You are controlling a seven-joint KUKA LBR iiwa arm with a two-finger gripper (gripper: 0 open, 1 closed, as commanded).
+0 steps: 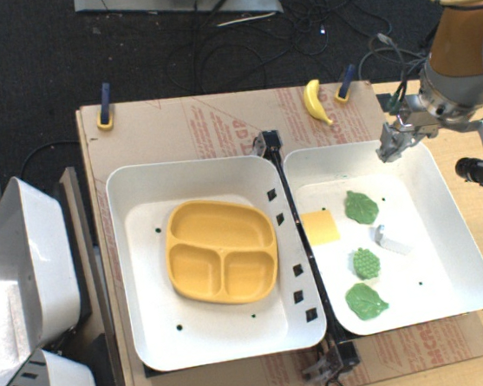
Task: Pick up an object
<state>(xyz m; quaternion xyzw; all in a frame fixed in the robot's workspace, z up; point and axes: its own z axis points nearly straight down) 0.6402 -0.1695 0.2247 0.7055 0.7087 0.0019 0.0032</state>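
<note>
At two o'clock over the right bin, our hand: grip state we cannot tell. Risk: closing short of the green pieces at centre.

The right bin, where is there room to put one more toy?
Right bin: bare floor along the right wall, and the top strip above the upper green piece. Crowded down the left-middle: yellow square, grey piece, two more green pieces.

Grey arm, orange band above wrist, small grey metal tool
</note>
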